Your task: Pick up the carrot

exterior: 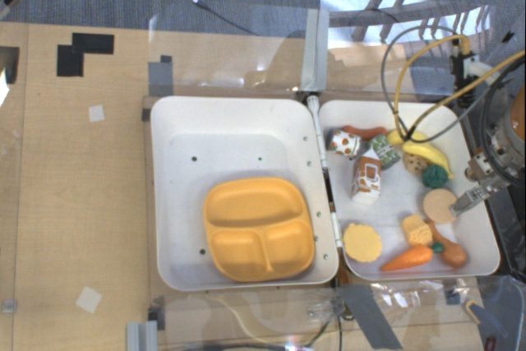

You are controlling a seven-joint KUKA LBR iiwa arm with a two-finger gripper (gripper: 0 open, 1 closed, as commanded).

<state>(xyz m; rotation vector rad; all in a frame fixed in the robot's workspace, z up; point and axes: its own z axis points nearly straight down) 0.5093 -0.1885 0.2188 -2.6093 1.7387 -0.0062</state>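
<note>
Carrot [406, 259] lies at right bin's [493, 259] front edge.

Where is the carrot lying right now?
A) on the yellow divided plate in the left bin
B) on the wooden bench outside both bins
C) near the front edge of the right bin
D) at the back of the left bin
C: the carrot lies near the front edge of the right bin, between the yellow round piece and a brown item.
</note>
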